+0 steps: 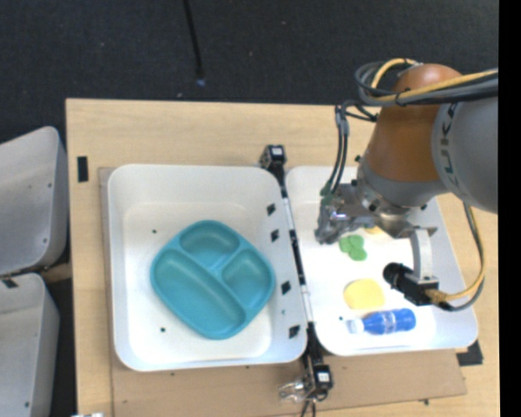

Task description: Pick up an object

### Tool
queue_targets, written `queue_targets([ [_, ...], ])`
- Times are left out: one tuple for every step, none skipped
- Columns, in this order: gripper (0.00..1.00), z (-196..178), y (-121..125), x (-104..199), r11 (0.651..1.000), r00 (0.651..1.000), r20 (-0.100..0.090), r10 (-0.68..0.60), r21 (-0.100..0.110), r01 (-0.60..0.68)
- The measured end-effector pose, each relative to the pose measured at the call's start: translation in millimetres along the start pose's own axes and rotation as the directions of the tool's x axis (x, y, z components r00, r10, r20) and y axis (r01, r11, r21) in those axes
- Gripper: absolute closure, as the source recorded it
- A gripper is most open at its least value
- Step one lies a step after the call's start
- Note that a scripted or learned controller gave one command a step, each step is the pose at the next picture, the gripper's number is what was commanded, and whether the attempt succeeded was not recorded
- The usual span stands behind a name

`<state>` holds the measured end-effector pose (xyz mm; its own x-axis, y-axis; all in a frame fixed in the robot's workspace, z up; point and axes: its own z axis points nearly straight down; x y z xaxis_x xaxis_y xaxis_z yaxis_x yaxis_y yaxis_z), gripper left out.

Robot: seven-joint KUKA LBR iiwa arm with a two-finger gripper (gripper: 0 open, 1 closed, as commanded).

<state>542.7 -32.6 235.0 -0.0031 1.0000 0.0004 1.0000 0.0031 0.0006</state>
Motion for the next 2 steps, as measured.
queue_targets([
  [1.0,6,-9,53,1.0,1.0,0.001,0.001,-0.001,-0.001],
  [1.0,-4,-27,93,1.0,1.0,-0.001,0.0,0.002,0.0],
])
